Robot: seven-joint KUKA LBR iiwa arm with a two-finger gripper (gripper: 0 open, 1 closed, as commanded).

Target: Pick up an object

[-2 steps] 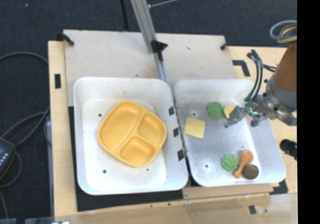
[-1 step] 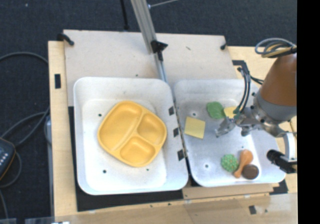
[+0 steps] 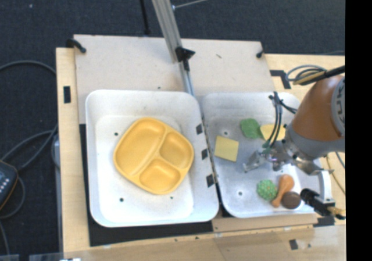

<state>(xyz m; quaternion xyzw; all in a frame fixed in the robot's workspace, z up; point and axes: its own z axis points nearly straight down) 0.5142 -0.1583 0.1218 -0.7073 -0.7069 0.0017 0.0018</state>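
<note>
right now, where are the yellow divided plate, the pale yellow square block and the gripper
yellow divided plate (image 3: 153,154): camera view, on the ridge where its three compartments meet.
pale yellow square block (image 3: 226,149): camera view, middle of its top face.
gripper (image 3: 260,160): camera view, midway between its fingertips.

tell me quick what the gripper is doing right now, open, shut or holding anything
gripper: cannot be told whether open or closed; it sits low over the right white bin, near the pale yellow square block, with nothing visibly held.
</note>
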